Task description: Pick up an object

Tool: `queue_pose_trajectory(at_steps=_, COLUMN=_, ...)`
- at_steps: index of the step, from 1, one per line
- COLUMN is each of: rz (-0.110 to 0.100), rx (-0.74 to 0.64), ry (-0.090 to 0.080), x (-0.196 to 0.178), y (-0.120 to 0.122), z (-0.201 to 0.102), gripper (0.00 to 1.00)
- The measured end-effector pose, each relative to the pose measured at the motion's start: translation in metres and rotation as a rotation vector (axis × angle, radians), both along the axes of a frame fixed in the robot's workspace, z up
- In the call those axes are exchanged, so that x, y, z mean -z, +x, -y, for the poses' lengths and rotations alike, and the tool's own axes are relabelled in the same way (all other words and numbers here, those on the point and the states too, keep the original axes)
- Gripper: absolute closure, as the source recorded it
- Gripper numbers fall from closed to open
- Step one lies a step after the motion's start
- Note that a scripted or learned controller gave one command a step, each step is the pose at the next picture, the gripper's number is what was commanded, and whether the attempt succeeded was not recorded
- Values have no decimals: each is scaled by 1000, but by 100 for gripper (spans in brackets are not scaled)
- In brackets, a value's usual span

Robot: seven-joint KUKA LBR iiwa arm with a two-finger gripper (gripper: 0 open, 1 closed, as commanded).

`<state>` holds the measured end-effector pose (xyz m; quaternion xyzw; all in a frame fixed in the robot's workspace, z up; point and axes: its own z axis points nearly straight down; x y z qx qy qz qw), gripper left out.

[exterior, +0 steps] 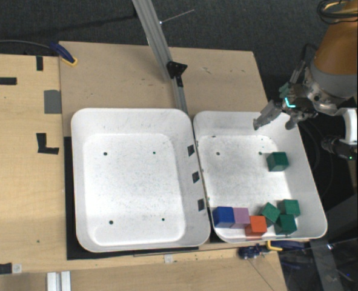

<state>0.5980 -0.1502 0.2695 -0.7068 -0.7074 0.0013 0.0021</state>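
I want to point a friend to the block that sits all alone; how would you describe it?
Look at the right-hand white bin, the one nearest the robot's tool. The lone green block lies by the bin's right wall, about halfway down. Every other block, including the blue block, is packed into a cluster along the bin's near edge, while this one has bare white floor all around.
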Motion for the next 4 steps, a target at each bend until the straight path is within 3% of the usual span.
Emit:
queue_pose_trajectory(at_steps=1, rz=4, rx=-1, ry=-1, x=-2, y=1, z=0, gripper=0)
queue_pose_trajectory(at_steps=4, rz=-3, rx=0, ry=-1, x=177, y=-9, z=-11, gripper=0)
